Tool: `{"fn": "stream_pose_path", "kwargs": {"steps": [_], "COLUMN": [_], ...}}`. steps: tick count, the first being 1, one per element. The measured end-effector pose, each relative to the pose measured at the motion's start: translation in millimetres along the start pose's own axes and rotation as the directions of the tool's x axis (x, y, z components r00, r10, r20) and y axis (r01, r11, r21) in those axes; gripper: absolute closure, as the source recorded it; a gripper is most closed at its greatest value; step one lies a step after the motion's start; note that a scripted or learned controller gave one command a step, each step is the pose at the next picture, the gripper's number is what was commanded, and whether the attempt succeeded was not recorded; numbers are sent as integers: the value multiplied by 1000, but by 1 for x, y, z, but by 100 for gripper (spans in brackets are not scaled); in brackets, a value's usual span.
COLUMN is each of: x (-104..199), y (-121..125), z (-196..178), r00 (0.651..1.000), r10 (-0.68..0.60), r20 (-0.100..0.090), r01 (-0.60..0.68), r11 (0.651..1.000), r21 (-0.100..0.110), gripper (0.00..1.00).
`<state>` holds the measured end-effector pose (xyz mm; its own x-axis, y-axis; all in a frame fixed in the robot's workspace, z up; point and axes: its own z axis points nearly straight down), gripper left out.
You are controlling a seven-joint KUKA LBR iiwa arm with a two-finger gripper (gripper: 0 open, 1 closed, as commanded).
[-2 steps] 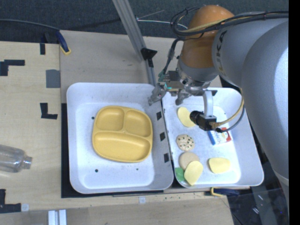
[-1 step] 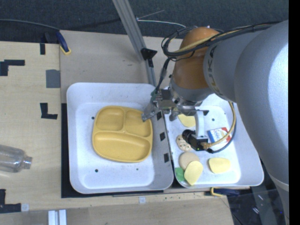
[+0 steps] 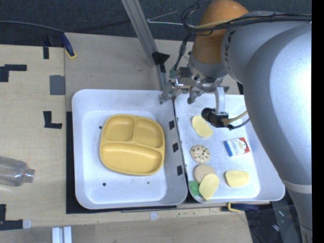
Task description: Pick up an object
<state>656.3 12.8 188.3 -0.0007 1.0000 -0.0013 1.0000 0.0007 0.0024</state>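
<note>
Fingers [image 3: 177, 96] spread wide, holding nothing, above the wall between bins; yellow chip [image 3: 202, 127] sits at my four o'clock; dropping here, I'd hit the wall [image 3: 175, 130].

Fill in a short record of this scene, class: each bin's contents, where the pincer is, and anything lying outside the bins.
left bin: yellow divided tray
right bin: cookie, small red-and-white carton, three pale yellow pieces
pincer: above the bins' far edge, near the divide, nothing seen between its tips
outside bins: clear bottle on the bench, left
</note>
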Motion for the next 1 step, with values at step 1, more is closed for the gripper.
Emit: {"fn": "stream_pose_path", "kwargs": {"steps": [1], "x": [2], "y": [-2], "z": [-10], "r00": [1000], "r10": [-2], "r20": [1], "r01": [2], "r11": [1000], "r21": [5], "gripper": [100]}}
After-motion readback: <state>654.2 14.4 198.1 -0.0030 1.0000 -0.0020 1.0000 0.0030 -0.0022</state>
